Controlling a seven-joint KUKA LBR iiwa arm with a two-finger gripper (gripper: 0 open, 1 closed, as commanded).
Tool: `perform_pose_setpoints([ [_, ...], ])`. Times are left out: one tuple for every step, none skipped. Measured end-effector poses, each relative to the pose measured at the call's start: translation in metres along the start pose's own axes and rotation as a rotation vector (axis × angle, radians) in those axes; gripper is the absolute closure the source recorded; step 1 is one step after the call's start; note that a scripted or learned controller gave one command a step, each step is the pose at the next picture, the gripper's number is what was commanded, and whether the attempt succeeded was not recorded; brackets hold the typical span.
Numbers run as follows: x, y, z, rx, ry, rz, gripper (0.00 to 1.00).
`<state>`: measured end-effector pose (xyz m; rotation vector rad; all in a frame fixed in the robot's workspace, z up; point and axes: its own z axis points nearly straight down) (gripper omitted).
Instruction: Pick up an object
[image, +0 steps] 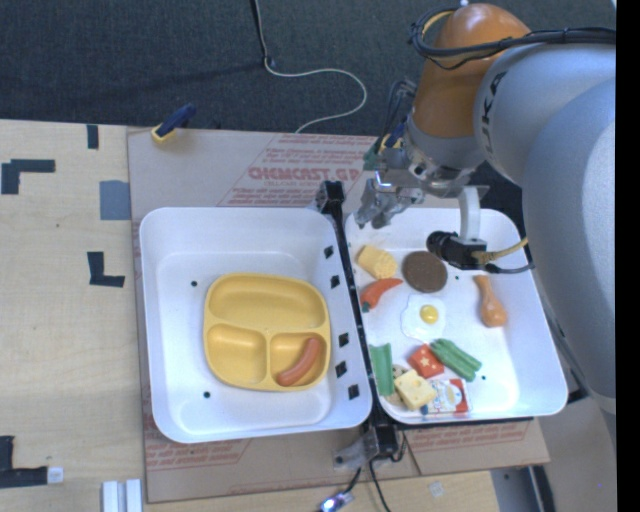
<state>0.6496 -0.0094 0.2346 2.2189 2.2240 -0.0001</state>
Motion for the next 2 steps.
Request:
perform_pose_setpoints([
  [-0.008, 0.0046, 0.0037, 0.001, -0.001, 0.002, 1.0],
  [-0.0096, 0.0046, 0.0055, 0.001, -0.002, 0.001, 1.0],
])
